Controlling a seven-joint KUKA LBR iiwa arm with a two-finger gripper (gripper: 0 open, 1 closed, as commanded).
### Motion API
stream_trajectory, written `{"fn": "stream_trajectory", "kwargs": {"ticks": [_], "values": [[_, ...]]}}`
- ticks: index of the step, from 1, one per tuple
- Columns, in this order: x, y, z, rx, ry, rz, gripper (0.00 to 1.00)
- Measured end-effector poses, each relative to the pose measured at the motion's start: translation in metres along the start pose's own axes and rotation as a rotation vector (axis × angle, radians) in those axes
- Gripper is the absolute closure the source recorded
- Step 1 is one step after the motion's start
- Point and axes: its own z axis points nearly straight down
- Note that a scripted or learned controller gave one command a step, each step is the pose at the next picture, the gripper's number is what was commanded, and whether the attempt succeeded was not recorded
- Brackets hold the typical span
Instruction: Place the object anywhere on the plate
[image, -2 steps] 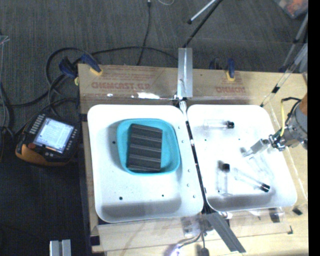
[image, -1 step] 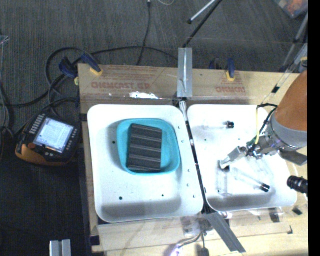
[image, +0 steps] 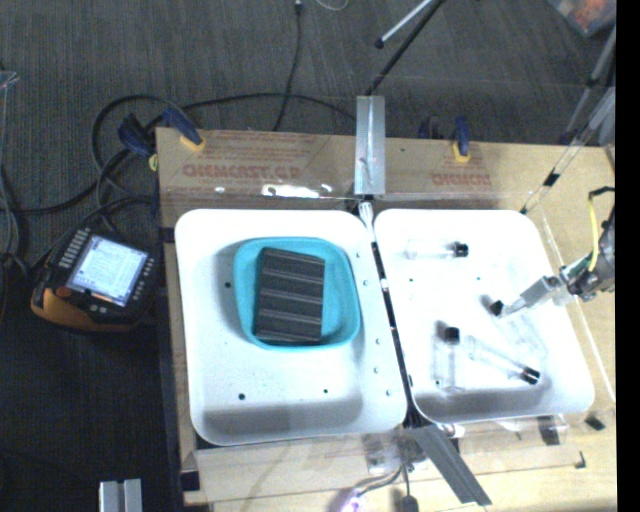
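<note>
A teal plate (image: 345, 305) lies in the left white bin (image: 205, 350), toward the bin's back. A dark grey ribbed block (image: 290, 294) rests flat on the plate, covering most of its middle, with its long side running front to back.
The right white bin (image: 570, 395) holds several clear tubes with black caps: one at the back (image: 437, 250), one near the middle (image: 447, 358), one at the front right (image: 508, 362), one slanting in from the right rim (image: 522, 297). A metal divider (image: 370, 150) stands behind the bins.
</note>
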Motion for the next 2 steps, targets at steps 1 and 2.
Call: {"fn": "stream_trajectory", "kwargs": {"ticks": [1, 2], "values": [[-0.0072, 0.0061, 0.0305, 0.002, 0.001, 0.039, 0.0], [-0.0072, 0.0062, 0.0304, 0.002, 0.001, 0.039, 0.0]]}}
